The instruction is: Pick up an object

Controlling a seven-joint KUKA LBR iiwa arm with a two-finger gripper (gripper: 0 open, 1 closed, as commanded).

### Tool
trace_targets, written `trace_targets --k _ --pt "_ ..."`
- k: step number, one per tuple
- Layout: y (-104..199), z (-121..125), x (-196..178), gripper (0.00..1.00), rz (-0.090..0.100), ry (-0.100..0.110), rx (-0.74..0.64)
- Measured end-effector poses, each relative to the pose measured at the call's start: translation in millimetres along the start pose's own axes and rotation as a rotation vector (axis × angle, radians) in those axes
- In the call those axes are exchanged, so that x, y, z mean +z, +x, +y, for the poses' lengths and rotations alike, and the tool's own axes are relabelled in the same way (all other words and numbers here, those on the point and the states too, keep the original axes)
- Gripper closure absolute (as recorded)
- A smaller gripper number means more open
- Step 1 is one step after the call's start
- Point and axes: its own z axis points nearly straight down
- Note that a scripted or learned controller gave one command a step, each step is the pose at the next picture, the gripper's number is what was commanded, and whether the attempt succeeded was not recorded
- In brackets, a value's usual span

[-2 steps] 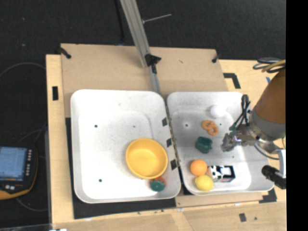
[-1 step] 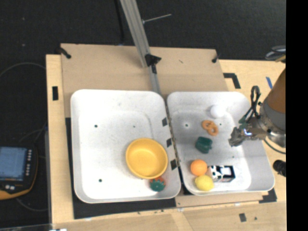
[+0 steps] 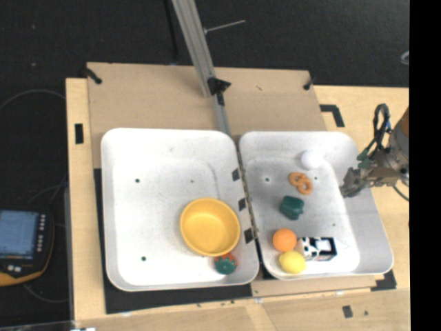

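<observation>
The right bin (image 3: 358, 219) holds a white ball (image 3: 311, 159), a small orange pretzel-shaped ring (image 3: 300, 181), a dark green block (image 3: 292, 207), an orange ball (image 3: 284, 240), a yellow lemon-like ball (image 3: 292, 262) and a black-and-white box (image 3: 320, 248). My gripper (image 3: 351, 183) hangs over that bin's right rim, to the right of the ring and the green block, touching none of them. In the left bin (image 3: 138, 185) a yellow bowl (image 3: 209, 226) sits near the front right, with a small red-and-green toy (image 3: 225, 263) just in front of it.
A grey metal pole (image 3: 196, 47) slants from the top of the view down to the gap between the bins. A handheld pendant with a blue screen (image 3: 21, 243) lies left of the bench. The bins rest on a tan board (image 3: 158, 95).
</observation>
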Motion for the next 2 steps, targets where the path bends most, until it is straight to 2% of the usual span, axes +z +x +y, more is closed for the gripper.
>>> trace_targets --k 1,2 --pt "52 24 1 1.0 0.003 0.005 -0.003" --pt "104 38 21 1.0 0.003 0.009 -0.002"
